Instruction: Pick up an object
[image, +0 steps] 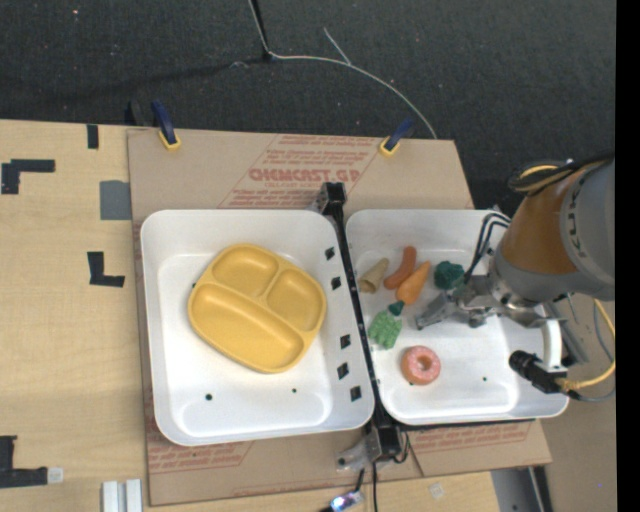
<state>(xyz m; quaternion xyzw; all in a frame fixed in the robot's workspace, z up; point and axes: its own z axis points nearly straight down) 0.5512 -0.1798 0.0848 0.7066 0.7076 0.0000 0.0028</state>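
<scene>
Camera view: we see the gripper (437, 313) low in the right bin (497, 398), its narrow jaws holding nothing, probably poised to choose. Taking the pink donut (421, 365) as landmark, the carrot (413, 283), sausage (401, 266) and green toy (385, 327) lie just above it; leftward, a yellow divided plate (258, 306) fills the left bin (240, 420). Bins sit on cardboard (300, 170) clamped to a wooden bench (60, 330).

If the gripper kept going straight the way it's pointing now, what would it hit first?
The gripper points toward the view's left and slightly down. On that line the green toy comes first, then the bins' divider. Its height above the bin is unclear, so it might pass over.
</scene>
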